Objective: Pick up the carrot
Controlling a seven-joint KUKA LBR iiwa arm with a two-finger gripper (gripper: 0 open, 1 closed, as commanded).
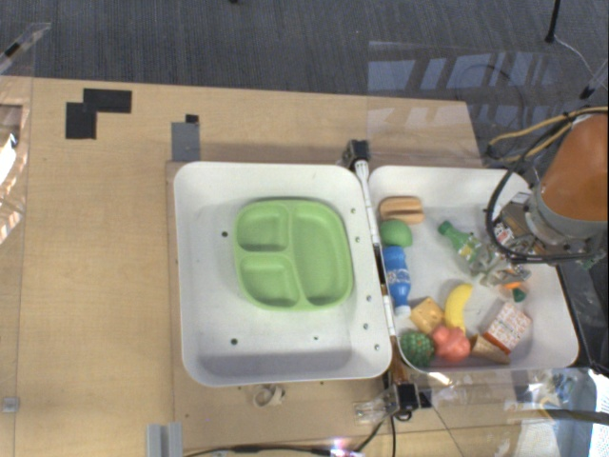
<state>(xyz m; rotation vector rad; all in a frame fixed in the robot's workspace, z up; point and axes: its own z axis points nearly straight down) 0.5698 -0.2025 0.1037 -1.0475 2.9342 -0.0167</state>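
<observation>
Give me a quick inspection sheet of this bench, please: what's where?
Surface: wooden bench bearing two white bins.
Job's things: carrot, a small orange piece under the gripper in the right bin.
Clutter: burger, blue bottle, green bottle, banana, carton; green tray in the left bin.
Grippers: low over the carrot; fingers unclear.
Cables: black loops by the wrist.
Surroundings: grey carpet.
</observation>
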